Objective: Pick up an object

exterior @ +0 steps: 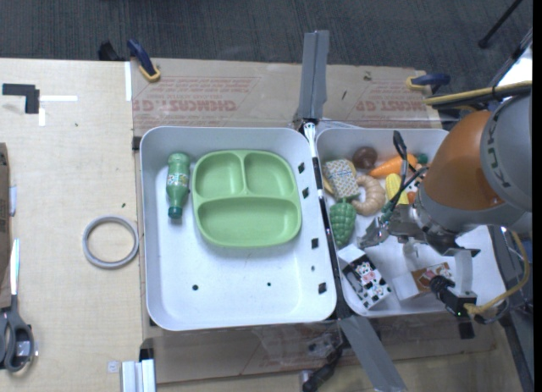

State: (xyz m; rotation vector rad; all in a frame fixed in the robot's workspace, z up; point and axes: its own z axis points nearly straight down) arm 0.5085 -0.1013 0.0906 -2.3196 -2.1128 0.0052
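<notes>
The end effector (pixel 398 228), its state impossible to tell, is hovering in the right bin (pixel 484 293), the green toy (pixel 342 222) lying leftward.

Bright even light, soft shadows, sharp

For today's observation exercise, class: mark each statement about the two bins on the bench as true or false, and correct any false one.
1. The green divided plate lies in the left bin. True.
2. The green bottle stands inside the right bin. False: it lies in the left bin, beside the plate.
3. A roll of tape sits on the bench outside the bins. True.
4. The arm is above the left bin. False: it is over the right bin.
5. The plate's compartments hold toy food. False: they are bare.
</notes>
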